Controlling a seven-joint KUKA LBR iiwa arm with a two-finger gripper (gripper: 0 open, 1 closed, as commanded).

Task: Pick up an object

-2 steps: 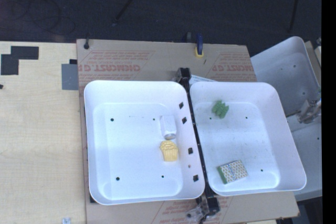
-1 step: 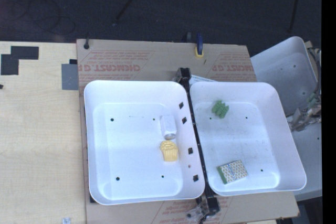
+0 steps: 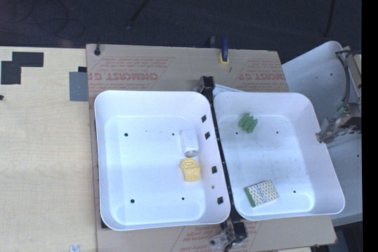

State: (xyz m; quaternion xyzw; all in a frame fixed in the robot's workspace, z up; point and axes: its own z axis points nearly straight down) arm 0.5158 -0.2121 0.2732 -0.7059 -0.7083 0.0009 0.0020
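Two shallow white bins sit side by side on a brown cardboard sheet (image 3: 177, 71) over the pale wooden worktop (image 3: 41, 150).

Left bin (image 3: 112, 198): a small white cylinder (image 3: 189, 141) lying on its side, right of centre; just below it, close but whether touching I cannot tell, a yellow lumpy object (image 3: 190, 170).

Right bin (image 3: 319, 198): a small green object (image 3: 247, 123) near the upper left; a flat green-and-white patterned packet (image 3: 261, 192) near the bottom, tilted.

Gripper (image 3: 331, 130) at the right edge of the view, outside the right bin's rim, well apart from every object (small and blurred; cannot tell whether its fingers are apart or together). Nothing visibly held.

A blue-and-yellow clamp (image 3: 224, 51) stands on the cardboard's far edge.
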